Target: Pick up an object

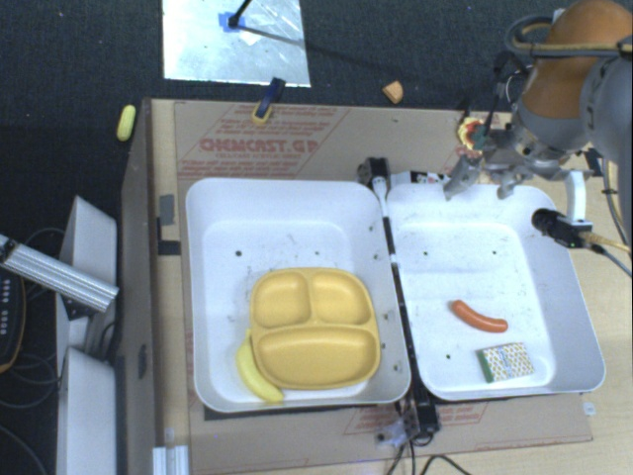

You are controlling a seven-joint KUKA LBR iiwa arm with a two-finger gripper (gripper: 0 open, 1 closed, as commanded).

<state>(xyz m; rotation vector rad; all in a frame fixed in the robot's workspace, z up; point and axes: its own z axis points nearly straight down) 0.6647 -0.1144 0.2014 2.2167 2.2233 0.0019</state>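
1. The grey arm's two-finger gripper [482, 179] hangs over the far rim of the right-hand white bin [554, 265], fingers spread apart, holding nothing.
2. The yellow divided plastic tray [315, 330] sits in the left bin, a yellow banana [254, 376] touching its near-left edge.
3. The green patterned packet [506, 362] and orange sausage [480, 316] lie near, unpicked; the picking looks barely begun.

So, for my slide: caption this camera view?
Open gripper above right bin holding sausage; yellow tray in left bin.

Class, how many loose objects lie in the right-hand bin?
2: an orange sausage near the right bin's middle, and a small patterned packet just in front of it, towards the near edge.
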